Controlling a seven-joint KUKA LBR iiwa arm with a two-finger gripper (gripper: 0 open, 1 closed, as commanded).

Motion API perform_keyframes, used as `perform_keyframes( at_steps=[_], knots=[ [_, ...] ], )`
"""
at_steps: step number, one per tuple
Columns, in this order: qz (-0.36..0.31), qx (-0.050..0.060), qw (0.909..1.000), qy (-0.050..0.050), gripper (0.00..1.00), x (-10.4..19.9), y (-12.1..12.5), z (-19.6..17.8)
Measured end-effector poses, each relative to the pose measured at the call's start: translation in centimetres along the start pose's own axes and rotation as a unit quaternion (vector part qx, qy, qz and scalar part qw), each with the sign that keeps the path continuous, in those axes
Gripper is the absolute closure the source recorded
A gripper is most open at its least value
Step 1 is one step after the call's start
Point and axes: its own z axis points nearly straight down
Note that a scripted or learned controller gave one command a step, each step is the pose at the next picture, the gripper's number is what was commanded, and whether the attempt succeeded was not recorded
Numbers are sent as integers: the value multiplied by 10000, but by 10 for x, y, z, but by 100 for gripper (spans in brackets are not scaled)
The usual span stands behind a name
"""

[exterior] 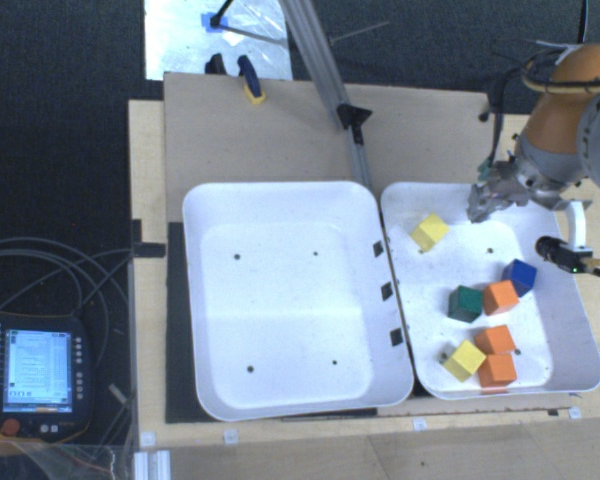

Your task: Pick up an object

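Orange block (497,370) nearest — yellow cube (429,232) beside gripper (483,208).

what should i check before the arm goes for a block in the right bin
1. End effector over the right bin: ok, at its far edge.
2. Nearest target, the yellow block, stands apart from others: ok.
3. End effector directly above that block: not ok, it is off to the side.
4. End effector open: cannot tell.
5. Green block and orange block crowd together: not ok for a clean grasp.
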Motion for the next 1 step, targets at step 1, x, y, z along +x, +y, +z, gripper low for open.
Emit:
perform_keyframes(
  at_steps=[1],
  knots=[
    [2, 4, 10000, 12, 100, 8, 8, -53]
  ],
)
